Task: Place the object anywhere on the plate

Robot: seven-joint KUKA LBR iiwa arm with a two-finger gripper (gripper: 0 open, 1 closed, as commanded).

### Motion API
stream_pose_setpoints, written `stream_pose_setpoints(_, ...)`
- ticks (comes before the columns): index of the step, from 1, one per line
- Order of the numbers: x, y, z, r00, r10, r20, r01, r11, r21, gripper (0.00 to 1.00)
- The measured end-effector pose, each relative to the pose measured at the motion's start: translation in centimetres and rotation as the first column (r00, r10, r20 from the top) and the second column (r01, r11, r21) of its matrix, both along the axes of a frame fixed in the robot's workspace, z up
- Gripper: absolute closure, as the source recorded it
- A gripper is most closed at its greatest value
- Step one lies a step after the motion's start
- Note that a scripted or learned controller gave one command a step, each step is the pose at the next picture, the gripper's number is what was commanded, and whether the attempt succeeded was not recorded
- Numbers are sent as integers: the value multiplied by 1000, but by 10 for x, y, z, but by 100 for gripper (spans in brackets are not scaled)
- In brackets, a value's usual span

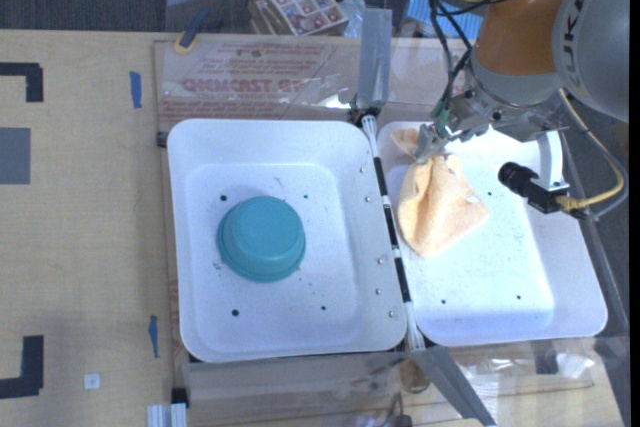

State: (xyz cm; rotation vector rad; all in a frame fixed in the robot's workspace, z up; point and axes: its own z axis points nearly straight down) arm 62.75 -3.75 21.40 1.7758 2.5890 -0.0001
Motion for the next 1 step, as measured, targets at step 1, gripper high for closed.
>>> stream_pose_setpoints(1, 1, 1, 11, 1000, 2, 3, -2, 1000, 0, 100)
